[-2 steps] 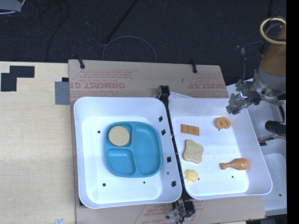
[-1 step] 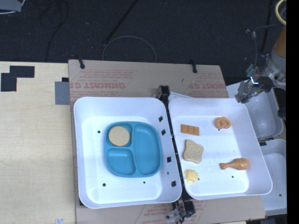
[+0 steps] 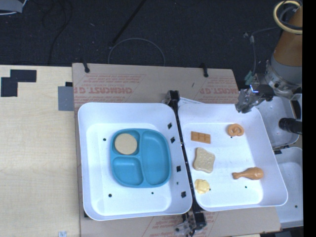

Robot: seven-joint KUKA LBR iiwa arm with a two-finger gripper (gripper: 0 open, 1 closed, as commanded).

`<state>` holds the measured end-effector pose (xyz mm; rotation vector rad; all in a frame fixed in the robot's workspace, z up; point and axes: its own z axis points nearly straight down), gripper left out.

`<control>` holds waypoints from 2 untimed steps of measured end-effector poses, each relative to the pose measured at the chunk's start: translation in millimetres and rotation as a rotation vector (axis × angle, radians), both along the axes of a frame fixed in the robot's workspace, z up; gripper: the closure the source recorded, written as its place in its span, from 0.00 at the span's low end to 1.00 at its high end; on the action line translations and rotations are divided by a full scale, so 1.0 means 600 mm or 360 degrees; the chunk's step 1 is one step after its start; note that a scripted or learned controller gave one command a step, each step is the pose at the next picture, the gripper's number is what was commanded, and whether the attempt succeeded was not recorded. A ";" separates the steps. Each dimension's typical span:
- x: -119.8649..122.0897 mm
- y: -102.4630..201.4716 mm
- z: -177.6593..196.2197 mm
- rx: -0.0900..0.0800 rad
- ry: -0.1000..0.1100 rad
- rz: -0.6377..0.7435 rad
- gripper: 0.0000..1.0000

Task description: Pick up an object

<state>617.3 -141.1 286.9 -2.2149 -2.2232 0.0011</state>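
Observation:
In the right bin (image 3: 269, 147) lie several toy foods: a brown waffle bar (image 3: 201, 138), a slice of bread (image 3: 204, 160), a small yellow piece (image 3: 202, 186), an orange swirl pastry (image 3: 235, 130) and a chicken drumstick (image 3: 250, 174). My gripper (image 3: 245, 101) hangs over the bin's far right corner, above and right of the pastry, touching none of the foods. The grey arm with its orange band rises behind it at the right edge.
The left bin (image 3: 94, 117) holds a blue divided plate (image 3: 153, 152) with a round tan cookie (image 3: 125, 143) in its top-left compartment. A black hinge strip runs between the bins. Cardboard lies under both, with wooden bench to the left.

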 end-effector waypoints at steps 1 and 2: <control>-0.033 0.098 -0.017 0.0001 0.0004 0.0001 1.00; -0.070 0.170 -0.049 0.0000 0.0006 -0.0001 1.00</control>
